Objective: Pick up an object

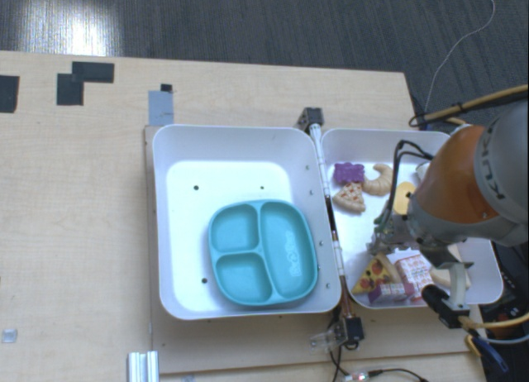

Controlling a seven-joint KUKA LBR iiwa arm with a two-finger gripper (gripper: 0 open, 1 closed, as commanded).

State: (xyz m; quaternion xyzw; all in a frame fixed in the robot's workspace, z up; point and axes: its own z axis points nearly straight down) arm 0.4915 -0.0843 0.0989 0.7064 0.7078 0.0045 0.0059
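In the right-hand shallow white bin (pixel 488 285), the grey arm with the orange band (pixel 450 186) is leaning in from the right, its wrist bent down over the bin's near half. The two-finger gripper (pixel 387 238) is hanging just above and beside a small yellow-and-red pizza-slice toy (pixel 376 275), which is lying directly toward the near edge from it, touching a pink-and-white wrapped packet (pixel 413 273). Whether the pincer is wide or narrow, I cannot tell.
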